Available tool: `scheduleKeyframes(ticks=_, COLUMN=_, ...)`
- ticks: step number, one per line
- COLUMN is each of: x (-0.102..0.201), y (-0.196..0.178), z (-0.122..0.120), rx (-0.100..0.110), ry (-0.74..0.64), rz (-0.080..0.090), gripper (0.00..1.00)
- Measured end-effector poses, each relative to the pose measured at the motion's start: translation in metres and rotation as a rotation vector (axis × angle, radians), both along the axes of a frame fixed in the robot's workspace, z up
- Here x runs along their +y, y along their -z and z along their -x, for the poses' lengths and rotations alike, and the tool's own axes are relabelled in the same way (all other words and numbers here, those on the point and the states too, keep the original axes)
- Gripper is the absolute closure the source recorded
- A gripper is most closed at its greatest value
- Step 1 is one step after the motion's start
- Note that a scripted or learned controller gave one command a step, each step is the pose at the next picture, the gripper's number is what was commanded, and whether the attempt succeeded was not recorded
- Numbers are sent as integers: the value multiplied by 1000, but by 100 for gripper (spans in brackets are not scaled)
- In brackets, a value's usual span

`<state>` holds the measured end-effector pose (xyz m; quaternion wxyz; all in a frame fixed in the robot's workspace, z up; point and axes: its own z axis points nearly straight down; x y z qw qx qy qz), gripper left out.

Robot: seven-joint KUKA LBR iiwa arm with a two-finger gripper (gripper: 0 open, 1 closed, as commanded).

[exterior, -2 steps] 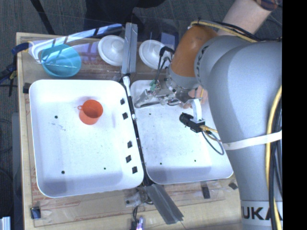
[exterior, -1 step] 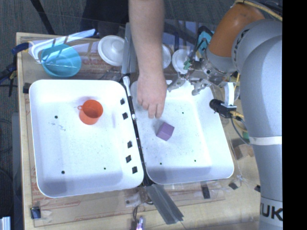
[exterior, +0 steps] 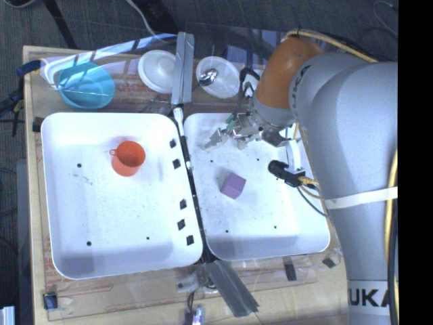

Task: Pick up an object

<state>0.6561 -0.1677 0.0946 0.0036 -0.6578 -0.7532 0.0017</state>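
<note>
A small purple cube [exterior: 233, 185] lies near the middle of the right bin [exterior: 270, 239]. An orange cup [exterior: 128, 158] sits in the left bin [exterior: 101, 242], toward its upper middle. My gripper [exterior: 229, 133] hangs over the upper part of the right bin, above and a little to the right of the cube and apart from it. Its metal fingers point left, and no object shows between them.
Behind the bins stand a blue bowl [exterior: 86, 87] at the left and two white round lids [exterior: 160, 70] [exterior: 218, 78]. The grey arm covers the right bin's right side. A divider with black clips [exterior: 184, 181] runs between the bins.
</note>
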Motion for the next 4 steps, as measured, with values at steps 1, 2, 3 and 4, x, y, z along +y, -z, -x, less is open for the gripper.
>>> scheduleKeyframes(ticks=1, x=5, y=5, z=59, rx=-2, ry=-20, rz=1, gripper=0)
scheduleKeyframes(ticks=2, x=24, y=6, z=109, rx=-1, ry=-82, rz=0, gripper=0)
scheduleKeyframes(ticks=3, x=24, y=-2, z=109, rx=1, ry=-87, rz=0, gripper=100)
scheduleKeyframes(ticks=4, x=100, y=-94, z=103, rx=-1, ry=7, rz=3, gripper=100)
